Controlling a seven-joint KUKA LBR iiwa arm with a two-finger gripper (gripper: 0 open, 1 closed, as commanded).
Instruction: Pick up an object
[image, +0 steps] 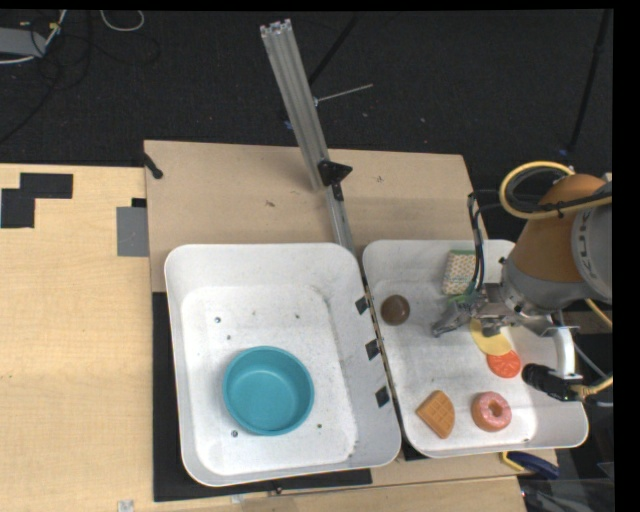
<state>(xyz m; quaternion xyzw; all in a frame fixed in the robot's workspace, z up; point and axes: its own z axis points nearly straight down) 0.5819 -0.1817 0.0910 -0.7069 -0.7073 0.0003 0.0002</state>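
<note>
One brown ball (395, 309) lies just left of the gripper (447, 322).

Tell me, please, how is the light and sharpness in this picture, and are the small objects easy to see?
Camera view: even overhead light, white bins bright without harsh glare; soft shadow inside the blue bowl; overall slightly soft, so the gripper and the patterned item behind it stay indistinct.

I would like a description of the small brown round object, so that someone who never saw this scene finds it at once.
Look at the right bin of the two white bins. Near its left wall, about halfway along that wall, lies the brown ball, apart from the other items. It is the darkest piece there, plain and round, unlike the pink ringed doughnut and the orange waffle piece at the near edge.
</note>
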